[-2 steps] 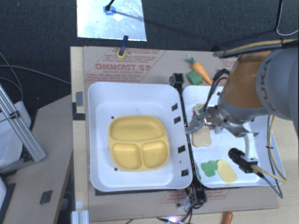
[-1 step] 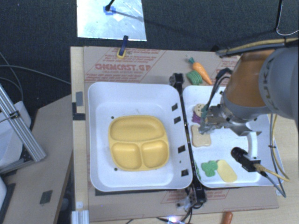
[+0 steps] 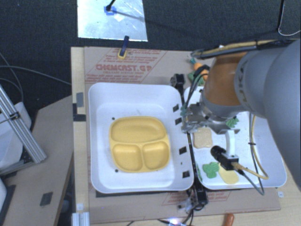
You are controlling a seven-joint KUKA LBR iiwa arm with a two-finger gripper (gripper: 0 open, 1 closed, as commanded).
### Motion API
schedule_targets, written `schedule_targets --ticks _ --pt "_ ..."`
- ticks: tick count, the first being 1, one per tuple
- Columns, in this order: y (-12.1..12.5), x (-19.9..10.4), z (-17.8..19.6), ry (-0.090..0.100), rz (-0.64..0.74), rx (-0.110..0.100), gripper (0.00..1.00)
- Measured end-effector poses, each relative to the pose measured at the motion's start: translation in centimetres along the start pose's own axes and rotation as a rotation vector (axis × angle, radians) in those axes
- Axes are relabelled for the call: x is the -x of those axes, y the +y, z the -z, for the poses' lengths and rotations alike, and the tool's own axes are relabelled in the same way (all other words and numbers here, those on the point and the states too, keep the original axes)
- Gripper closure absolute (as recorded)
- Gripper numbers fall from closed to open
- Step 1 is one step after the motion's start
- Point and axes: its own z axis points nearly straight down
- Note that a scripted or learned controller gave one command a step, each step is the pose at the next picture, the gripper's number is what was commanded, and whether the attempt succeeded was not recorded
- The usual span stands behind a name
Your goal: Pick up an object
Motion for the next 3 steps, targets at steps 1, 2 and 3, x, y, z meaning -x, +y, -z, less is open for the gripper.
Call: schedule_targets --ticks 1,2,3 --pt "0.0 0.4 0.0 -0.002 -0.005 -0.001 0.0" --pt "6.0 -13.9 -7.0 0.004 0.007 0.001 0.0" --pt "-2.3 -18.8 -8.3 -0.006 -0.002 0.017 0.0"
